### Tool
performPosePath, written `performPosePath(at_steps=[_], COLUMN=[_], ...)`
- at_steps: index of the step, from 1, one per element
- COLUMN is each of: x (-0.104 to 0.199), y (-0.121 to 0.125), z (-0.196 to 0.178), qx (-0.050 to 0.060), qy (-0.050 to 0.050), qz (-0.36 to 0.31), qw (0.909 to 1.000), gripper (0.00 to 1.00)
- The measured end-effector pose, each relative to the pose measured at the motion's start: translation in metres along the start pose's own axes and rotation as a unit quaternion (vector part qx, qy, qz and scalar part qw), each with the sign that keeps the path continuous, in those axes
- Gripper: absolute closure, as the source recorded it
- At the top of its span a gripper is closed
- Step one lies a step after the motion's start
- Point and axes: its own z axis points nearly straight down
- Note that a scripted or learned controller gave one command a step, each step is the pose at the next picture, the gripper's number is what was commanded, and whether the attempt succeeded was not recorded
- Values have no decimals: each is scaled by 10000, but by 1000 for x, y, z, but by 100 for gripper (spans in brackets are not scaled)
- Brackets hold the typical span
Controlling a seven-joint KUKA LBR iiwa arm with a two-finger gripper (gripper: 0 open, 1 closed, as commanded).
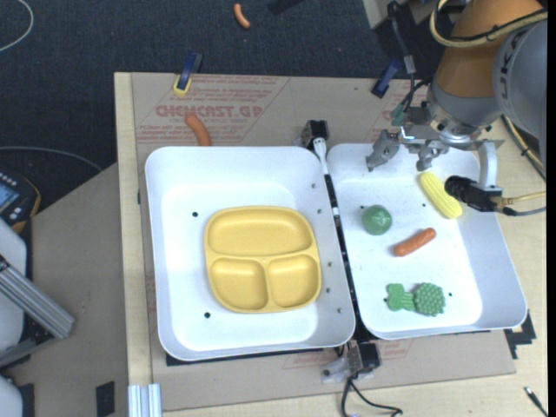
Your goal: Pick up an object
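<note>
Four toy foods lie loose in the right bin (495,272), with the corn (440,195) at its far side; the gripper (403,150) hovers beside it, spread and empty, probably lining up a grasp.

Your arm (495,42) runs off the upper right of the frame, so you see no more than its wrist end. The right bin (495,268) has its far rim partly covered by the end effector (406,153). The printed lettering on the counter (217,102) is faint and partly hidden by the left bin (174,233). At the left edge, a dark device (13,200) is cut off.
</note>
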Motion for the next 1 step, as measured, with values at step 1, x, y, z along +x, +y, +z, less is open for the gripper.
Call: performPosePath(at_steps=[1], x=[-2], y=[-10], z=[58], qx=[13], qy=[3], qz=[7], qw=[10000], gripper=[0])
